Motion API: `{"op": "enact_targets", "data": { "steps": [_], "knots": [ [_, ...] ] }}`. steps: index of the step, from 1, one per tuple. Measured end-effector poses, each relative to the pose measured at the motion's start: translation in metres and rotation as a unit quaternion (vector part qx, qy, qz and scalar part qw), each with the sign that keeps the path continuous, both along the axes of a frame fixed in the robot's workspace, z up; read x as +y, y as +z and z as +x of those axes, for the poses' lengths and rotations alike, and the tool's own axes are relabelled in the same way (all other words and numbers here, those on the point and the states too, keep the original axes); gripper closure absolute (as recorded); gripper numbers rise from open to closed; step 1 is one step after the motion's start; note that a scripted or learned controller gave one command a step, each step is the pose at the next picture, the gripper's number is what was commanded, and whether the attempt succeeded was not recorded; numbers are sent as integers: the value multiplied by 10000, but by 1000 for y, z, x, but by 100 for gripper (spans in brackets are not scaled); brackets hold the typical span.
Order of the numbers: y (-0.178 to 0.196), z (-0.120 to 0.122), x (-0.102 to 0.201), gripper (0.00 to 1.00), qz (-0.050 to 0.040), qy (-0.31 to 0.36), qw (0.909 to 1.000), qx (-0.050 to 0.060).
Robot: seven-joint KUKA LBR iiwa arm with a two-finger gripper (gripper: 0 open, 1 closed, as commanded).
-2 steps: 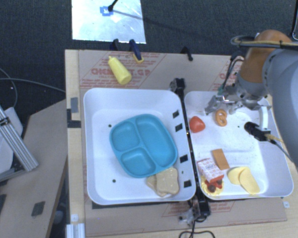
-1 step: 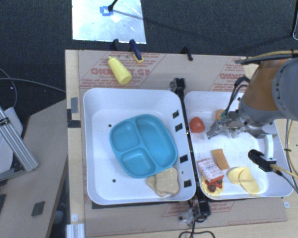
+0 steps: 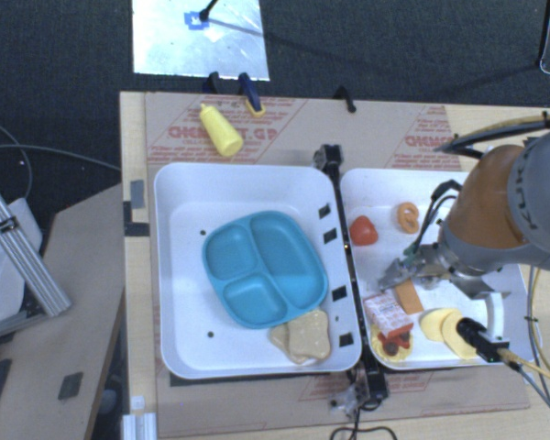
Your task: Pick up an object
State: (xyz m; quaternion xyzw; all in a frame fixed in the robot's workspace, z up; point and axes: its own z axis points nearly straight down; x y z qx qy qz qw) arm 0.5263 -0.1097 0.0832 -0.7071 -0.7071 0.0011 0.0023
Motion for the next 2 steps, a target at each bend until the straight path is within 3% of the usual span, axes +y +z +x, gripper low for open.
{"op": "enact_targets", "data": {
  "steps": [1,2],
  "knots": [
    [12,4,-1,100,-12,4,10000,-40],
    [108,119,62,100,-8,70,9999,-123]
  ]
}}
